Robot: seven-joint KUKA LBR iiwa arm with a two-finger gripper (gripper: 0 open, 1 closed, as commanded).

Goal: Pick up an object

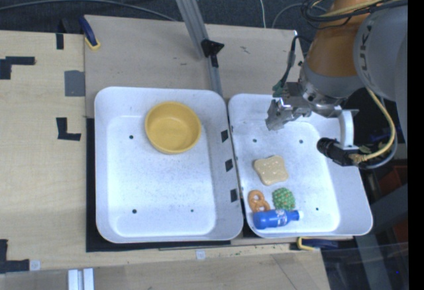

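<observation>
My grey two-finger claw [276,118] hangs over the far part of the right shallow white plastic bin [348,212], seen from above at a slant; the wrist body and its cabling cover most of the mechanism, so I cannot tell how the claw is set, and nothing is visible in it. My arm's orange band [336,50] and grey casing are cut off by the picture's upper right edge. Candidate objects sit toward the near half of the right bin, all well apart from my claw: a pale tan, slice-shaped piece like toy bread [270,169] lies flat near the bin's middle; nearer the front, a small orange-brown pretzel-shaped piece [258,200] lies just beside a knobbly green lump [284,198], whose exact form is too small to make out. A blue bottle with a white cap [276,218] lies on its side along the front wall, just below those two. In the left shallow white plastic bin [112,216], a round yellow plastic bowl [173,126] stands upright in the far half. A grey metal post [189,10] slants across the bench behind the bins, its top cut off by the frame.
</observation>
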